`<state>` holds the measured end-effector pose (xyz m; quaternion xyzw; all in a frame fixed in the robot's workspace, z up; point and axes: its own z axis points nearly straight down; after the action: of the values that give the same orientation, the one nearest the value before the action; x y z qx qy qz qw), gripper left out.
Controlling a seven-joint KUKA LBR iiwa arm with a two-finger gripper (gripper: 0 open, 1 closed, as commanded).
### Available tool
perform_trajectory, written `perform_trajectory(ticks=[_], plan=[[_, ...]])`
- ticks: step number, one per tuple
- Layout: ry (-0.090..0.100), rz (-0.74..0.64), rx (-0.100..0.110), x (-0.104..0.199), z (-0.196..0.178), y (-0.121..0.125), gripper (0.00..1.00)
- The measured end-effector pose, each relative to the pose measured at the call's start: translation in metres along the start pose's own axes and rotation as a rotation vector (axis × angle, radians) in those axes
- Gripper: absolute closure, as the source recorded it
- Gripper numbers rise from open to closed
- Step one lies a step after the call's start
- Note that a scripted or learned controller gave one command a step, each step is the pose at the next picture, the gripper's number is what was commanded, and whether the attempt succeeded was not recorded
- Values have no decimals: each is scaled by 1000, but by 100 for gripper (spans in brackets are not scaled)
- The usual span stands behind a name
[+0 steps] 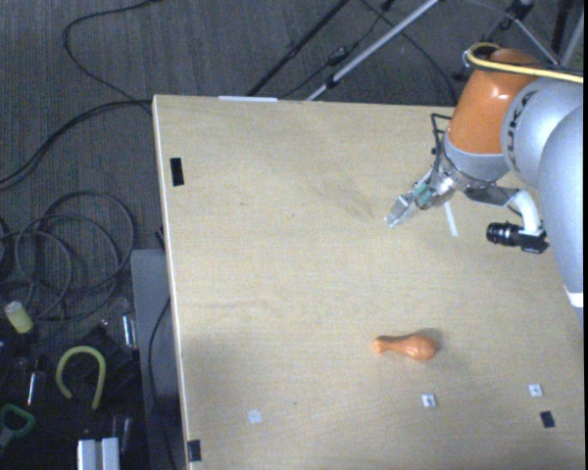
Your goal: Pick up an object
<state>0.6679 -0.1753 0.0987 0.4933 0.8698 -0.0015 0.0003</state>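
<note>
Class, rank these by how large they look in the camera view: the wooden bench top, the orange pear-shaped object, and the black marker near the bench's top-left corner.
1. wooden bench top
2. orange pear-shaped object
3. black marker

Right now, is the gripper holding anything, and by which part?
Nothing is held. The two-finger gripper is apart from the orange pear-shaped object lying on the tan wooden bench.

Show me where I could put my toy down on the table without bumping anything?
The widest bare patch of the table runs from its left edge across to the gripper and the orange pear-shaped object. The near left corner is bare too. It is crowded on the right, where the arm hangs over the top.
</note>
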Motion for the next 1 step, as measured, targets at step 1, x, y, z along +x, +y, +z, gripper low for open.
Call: perform_trajectory(ticks=[1], plan=[[1, 49, -4, 8, -62, 6, 100]])
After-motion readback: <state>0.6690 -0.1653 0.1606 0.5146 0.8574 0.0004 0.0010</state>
